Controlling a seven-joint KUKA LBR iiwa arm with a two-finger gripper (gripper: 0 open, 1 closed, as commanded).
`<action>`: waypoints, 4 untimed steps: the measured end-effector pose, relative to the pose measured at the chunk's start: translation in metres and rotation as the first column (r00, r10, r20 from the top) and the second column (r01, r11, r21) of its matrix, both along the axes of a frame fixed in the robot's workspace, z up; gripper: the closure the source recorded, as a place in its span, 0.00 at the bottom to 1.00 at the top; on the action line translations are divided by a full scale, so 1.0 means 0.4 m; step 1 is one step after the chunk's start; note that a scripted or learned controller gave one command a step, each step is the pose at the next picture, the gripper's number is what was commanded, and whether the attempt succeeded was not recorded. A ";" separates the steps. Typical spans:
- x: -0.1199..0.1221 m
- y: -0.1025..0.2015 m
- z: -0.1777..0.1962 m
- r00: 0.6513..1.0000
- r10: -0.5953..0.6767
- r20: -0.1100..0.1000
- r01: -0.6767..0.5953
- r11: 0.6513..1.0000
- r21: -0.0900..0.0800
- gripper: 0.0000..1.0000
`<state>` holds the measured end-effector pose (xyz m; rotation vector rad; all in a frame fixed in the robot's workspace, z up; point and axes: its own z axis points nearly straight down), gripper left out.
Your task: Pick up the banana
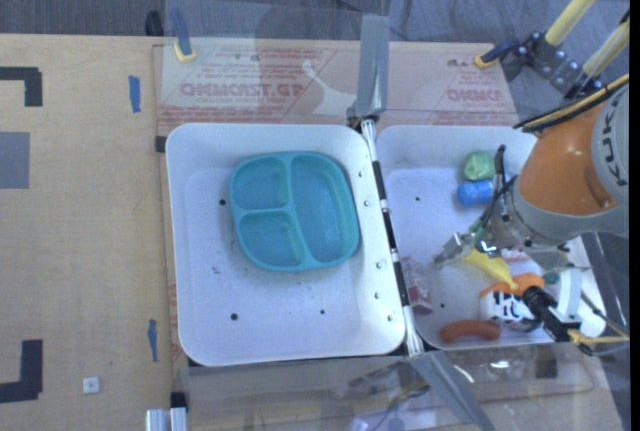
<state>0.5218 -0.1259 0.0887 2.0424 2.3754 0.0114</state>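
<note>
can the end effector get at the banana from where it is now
Probably yes. The end effector sits low in the right bin, right beside the banana, with nothing lying over the fruit. An orange piece and a sausage crowd close by, so a clean grasp is less certain.

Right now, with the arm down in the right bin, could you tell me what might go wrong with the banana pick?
1. The pincer sits at the banana's end, so a grasp there may slip off.
2. An orange piece and a red sausage lie close by; either could be nudged or grabbed instead.
</note>
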 end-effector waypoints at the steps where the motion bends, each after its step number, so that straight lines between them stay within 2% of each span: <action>1: 0.014 -0.077 -0.001 0.990 0.141 0.000 -0.141 0.990 -0.002 0.00; 2: 0.125 -0.161 -0.002 1.000 0.020 -0.003 -0.020 1.000 -0.001 0.00; 3: 0.129 -0.166 0.028 1.000 0.019 0.003 -0.019 1.000 -0.005 1.00; 4: 0.129 -0.166 0.028 1.000 0.019 0.003 -0.019 1.000 -0.005 0.00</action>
